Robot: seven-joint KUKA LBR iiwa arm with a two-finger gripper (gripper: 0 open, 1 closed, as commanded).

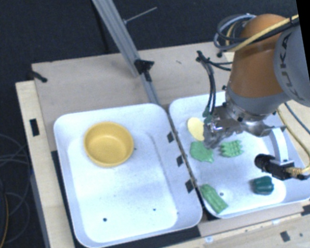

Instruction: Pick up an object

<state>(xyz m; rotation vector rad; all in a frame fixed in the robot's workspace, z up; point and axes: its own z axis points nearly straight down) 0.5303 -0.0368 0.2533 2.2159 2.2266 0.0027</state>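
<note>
The gripper (212, 134) hangs in the right bin (241, 208), touching a flat green piece (200, 153) near the bin's left wall; its grip state cannot be told. A green ridged piece (230, 148) lies just beside

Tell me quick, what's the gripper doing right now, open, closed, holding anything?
Gripper: cannot be told; it sits low in the right bin, over the green pieces beside the yellow object.
</note>
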